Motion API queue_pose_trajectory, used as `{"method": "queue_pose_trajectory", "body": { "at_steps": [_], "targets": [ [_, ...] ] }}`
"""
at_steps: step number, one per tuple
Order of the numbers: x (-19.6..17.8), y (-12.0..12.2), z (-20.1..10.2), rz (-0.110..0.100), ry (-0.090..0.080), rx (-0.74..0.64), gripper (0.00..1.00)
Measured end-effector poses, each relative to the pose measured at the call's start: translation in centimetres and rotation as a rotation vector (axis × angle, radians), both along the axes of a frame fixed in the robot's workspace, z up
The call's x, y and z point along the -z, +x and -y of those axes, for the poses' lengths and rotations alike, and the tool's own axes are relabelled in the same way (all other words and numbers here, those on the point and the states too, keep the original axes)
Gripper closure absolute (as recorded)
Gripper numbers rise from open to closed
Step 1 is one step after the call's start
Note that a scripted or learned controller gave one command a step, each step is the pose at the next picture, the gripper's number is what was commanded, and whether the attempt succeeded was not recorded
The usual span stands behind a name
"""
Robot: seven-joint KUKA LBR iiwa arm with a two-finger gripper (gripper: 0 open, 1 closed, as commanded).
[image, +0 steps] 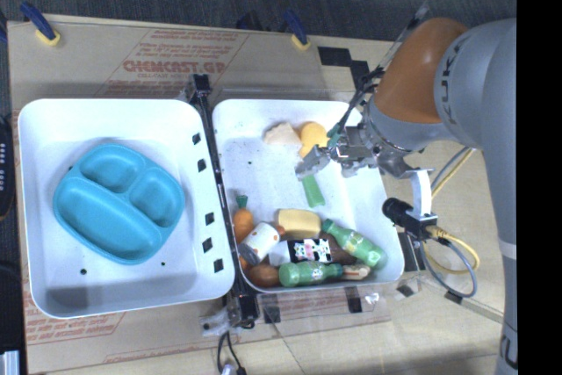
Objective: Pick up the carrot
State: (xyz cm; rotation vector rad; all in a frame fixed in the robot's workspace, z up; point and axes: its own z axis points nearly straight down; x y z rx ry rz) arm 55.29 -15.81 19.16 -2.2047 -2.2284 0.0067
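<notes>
Overhead, the camera view looks down on 2 white bins set side by side on a cardboard-covered bench. The left bin (39,189) holds a blue divided tray (118,200) lying at a slant. The right bin (263,114) holds the clutter. The carrot (242,224) lies near that bin's left wall, toward the front, its orange body just beside a small white cup (261,239). To its right sit a yellow block (299,222), a black and white carton (309,251) and 2 green bottles (309,273), with a brown item at the front left corner. Toward the back of the bin rest a pale bread-like piece (282,133) and a yellow lemon-like fruit (312,135), touching each other.

The grey arm with its orange band (417,70) reaches in from the right. The gripper (314,162) hangs over the right bin's upper middle, just below the yellow fruit and well apart from the carrot. A green stick-like object (313,190) sits right at its tip; whether it is pinched I cannot tell.
</notes>
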Motion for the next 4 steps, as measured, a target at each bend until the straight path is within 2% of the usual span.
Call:
{"method": "queue_pose_trajectory", "body": {
  "at_steps": [1, 2, 3, 4],
  "targets": [
    [8.7, 6.7, 1.6, -0.003, -0.003, 0.211, 0.00],
    [7.4, 6.9, 1.5, -0.003, -0.002, 0.203, 1.00],
    [7.5, 6.9, 1.5, -0.003, -0.002, 0.202, 0.00],
    [6.4, 7.0, 1.4, -0.005, -0.001, 0.197, 1.00]
  ]
}}
